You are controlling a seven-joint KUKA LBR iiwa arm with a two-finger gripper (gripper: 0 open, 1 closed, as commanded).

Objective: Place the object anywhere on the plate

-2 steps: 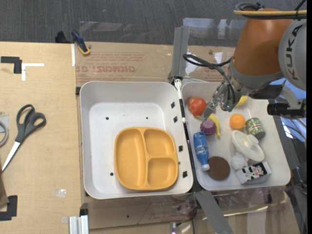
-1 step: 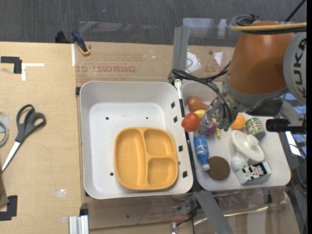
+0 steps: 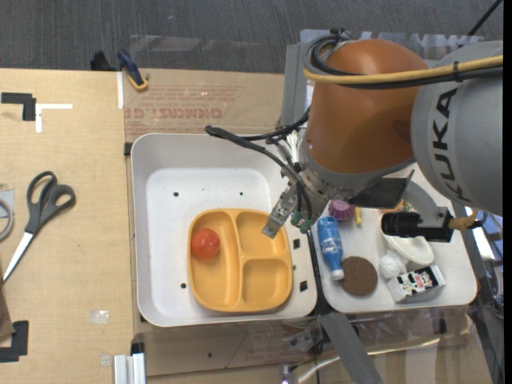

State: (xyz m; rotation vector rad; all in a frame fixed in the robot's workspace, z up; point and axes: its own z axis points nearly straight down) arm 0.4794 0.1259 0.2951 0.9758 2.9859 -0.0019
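The grey arm with its orange band looms over the divided yellow plate, reaching in from the plate's right. The left white bin holds the plate. The end effector hangs above the plate's upper right compartment; whether it is wide or narrow, I cannot tell. The red object lies in the plate's left compartment.
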